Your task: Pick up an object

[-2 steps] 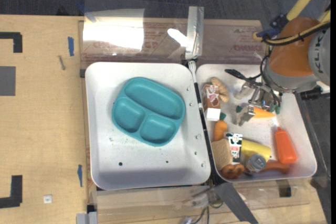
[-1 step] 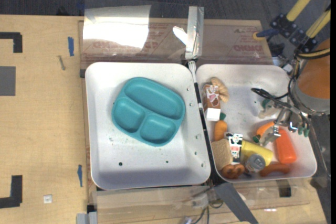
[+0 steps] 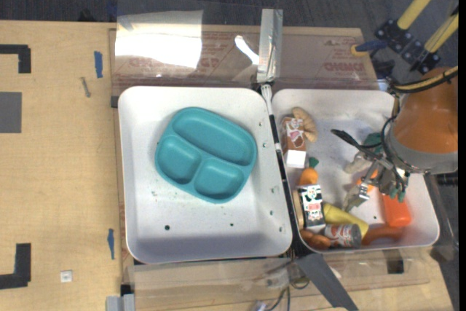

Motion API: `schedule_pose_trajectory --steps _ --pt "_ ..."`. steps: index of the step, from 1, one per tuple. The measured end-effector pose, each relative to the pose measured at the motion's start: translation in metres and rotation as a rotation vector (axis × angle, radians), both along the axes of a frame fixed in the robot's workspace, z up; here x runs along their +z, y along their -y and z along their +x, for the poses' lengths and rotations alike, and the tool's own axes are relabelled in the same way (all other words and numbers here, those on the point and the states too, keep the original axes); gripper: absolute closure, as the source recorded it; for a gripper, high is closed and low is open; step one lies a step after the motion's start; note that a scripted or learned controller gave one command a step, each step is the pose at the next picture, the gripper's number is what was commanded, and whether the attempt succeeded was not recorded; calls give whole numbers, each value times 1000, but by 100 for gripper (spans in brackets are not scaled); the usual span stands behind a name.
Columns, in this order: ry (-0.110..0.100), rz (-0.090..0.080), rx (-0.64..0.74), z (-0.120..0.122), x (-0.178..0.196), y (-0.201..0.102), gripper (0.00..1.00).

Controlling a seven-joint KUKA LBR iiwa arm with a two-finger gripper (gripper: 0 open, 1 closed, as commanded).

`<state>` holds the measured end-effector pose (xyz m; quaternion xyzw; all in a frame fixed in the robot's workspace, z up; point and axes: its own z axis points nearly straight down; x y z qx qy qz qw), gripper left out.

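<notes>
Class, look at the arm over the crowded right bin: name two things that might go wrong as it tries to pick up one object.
1. The toys lie packed along the shallow white right bin's near wall: the yellow banana-shaped toy touches the black-and-white carton, so the pincer may catch two or nudge both.
2. The orange carrot-shaped toy sits close to the bin's wall, leaving little room beside it.
</notes>
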<state>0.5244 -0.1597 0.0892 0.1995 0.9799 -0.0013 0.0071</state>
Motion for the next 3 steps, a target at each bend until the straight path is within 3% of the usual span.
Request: schedule_pose_trajectory --steps 1,2,3 --pt "2 2 -17 -35 0 -34 0" --pt "3 -3 274 -9 1 -60 0" --pt "12 -4 275 -6 11 -61 100"
